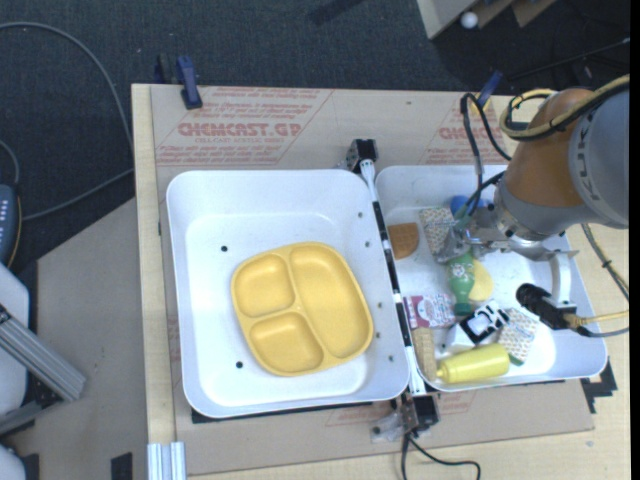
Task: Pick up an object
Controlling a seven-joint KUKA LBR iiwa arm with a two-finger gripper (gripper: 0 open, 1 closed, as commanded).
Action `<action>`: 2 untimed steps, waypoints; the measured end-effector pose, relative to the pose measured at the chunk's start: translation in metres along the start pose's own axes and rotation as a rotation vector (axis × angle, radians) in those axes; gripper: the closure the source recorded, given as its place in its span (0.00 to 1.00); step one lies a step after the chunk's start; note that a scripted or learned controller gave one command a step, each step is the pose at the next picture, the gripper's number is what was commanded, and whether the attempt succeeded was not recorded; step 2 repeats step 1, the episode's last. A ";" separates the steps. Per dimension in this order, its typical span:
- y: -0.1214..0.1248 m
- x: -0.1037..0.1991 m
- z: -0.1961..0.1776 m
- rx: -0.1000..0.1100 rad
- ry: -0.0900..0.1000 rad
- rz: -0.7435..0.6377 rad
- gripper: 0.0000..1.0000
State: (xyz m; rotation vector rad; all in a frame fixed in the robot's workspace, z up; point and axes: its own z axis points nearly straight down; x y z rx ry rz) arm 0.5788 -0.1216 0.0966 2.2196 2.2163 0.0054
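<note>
Grey arm's gripper [463, 256] lowered into the right shallow white bin [420, 183], just above a small green rounded object [460, 288].

The view does not show whether the claw is spread or closed, and nothing can be seen held in it. A pale yellow rounded object [482, 284] touches the green one at its 3 o'clock. Around the bin lie a brown round disc [403, 238] at 9 o'clock, a pink-and-white packet [433, 311] at 7 o'clock, and a yellow plastic cylinder [472, 365] on its side at 6 o'clock, with a black-and-white block [487, 320] just above it. The left white bin [200, 228] holds a yellow three-compartment plastic plate [300, 308] at its centre.
</note>
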 end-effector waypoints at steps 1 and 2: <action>0.002 0.070 -0.089 0.005 0.002 -0.003 1.00; 0.002 0.070 -0.089 0.005 0.002 -0.003 1.00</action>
